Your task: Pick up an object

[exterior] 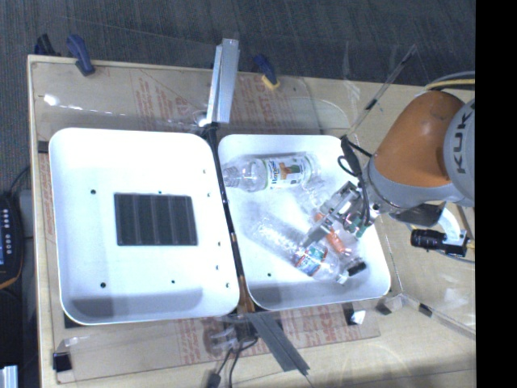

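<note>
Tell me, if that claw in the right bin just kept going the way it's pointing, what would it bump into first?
Most likely the clear plastic bottle lying beneath the gripper in the right bin. The gripper points down and leftward onto it, though depth is hard to judge from above.

Clear plastic bottle with a white label [271,172], lying on its side near the far wall of the right white bin [266,293]; a second clear bottle [287,245] lies diagonally beside it.

A single fixed camera is looking down at a slant from above the bench [97,342], taking in both white bins [81,156] from a moderate height. The arm [420,148] is entering from the frame's right, its gripper [338,217] sitting right of centre, the left-hand bin lying well to its left.
</note>
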